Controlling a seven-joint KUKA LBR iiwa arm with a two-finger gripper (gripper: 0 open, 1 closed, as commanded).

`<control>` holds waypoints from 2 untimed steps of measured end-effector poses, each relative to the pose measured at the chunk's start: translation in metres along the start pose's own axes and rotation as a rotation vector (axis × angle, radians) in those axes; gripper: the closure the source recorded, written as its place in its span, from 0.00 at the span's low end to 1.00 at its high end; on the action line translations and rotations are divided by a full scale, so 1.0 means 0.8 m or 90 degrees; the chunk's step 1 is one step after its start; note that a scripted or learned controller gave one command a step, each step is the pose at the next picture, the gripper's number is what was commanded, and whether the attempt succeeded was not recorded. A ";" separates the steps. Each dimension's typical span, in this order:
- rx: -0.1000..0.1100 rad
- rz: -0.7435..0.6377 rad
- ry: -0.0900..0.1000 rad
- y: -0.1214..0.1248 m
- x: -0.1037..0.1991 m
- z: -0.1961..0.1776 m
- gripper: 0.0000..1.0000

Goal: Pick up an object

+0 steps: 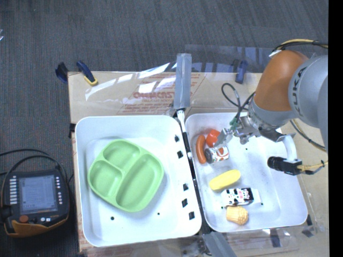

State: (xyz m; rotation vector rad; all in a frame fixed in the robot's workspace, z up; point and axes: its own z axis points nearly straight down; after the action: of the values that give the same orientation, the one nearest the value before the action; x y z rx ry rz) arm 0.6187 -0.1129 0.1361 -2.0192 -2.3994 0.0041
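My gripper [226, 137] hangs over the upper left part of the right bin [278, 197], reaching in from the right. Just below its tip lies a small white and red can [217, 154]. To the can's left is a red-orange oblong piece [200, 146], and an orange piece [213, 136] sits right by the gripper tip. Further toward the front lie a yellow banana-shaped piece [224, 179], a black and white carton [239, 196] and a small yellow piece [237, 215]. Nothing shows as lifted.
The left bin [86, 138] holds a green divided plate [126, 174]. A grey divider [184, 84] runs between the bins at the back. A teach pendant [35, 197] lies on the floor at the left. Clamps [86, 73] sit on the bench's back edge.
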 end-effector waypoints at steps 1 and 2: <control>-0.019 -0.145 -0.008 0.001 0.022 0.030 0.00; -0.030 -0.152 -0.008 0.017 0.018 0.034 0.00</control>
State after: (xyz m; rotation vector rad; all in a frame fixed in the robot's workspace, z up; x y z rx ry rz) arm 0.6293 -0.0962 0.1085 -1.7404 -2.6558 -0.0425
